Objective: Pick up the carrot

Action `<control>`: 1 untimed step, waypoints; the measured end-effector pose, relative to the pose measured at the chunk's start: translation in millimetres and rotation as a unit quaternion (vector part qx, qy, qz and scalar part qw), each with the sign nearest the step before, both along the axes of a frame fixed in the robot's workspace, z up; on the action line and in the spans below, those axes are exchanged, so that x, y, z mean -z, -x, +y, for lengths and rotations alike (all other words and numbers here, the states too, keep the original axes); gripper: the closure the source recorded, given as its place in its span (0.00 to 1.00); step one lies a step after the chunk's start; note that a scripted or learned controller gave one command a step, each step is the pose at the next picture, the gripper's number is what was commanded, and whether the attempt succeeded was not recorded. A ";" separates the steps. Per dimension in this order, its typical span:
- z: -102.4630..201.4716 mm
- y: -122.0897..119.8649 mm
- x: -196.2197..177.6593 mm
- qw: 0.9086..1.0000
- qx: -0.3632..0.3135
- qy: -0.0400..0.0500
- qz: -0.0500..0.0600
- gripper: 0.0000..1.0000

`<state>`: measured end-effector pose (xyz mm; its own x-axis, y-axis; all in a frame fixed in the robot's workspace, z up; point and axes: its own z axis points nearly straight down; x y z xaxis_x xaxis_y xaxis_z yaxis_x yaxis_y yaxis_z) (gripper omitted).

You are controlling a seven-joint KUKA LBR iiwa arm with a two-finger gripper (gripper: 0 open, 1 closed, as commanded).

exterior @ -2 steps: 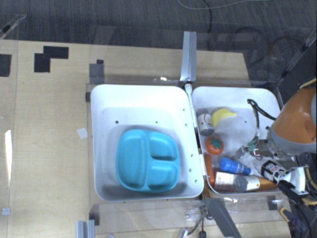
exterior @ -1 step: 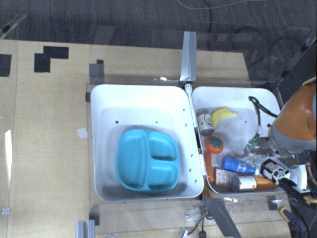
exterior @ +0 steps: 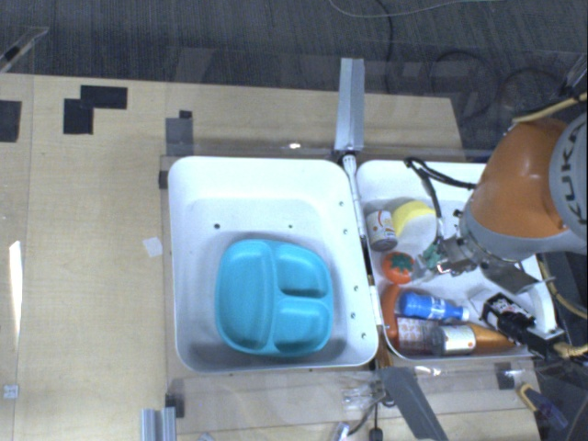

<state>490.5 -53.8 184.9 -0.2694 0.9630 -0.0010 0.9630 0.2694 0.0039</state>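
The carrot (exterior: 397, 267), orange with a green top, lies at the left side of the right bin (exterior: 459, 171), close to the divider between the bins. My gripper (exterior: 441, 254) hangs over the middle of that bin, just right of the carrot and a little above it. The grey wrist with its orange band (exterior: 519, 186) hides the bin's right part. Nothing shows held in the gripper.
Around the carrot lie a small can (exterior: 381, 229), a yellow item (exterior: 412, 216), a blue bottle (exterior: 432, 308) and a brown bottle (exterior: 459, 340). The left bin (exterior: 197, 186) holds a blue divided plate (exterior: 274, 295). A metal post (exterior: 350, 108) stands behind the bins.
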 end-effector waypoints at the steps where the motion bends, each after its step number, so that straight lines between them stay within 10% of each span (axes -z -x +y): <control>1: 25.9 3.1 -153.4 0.995 0.096 0.000 0.000 1.00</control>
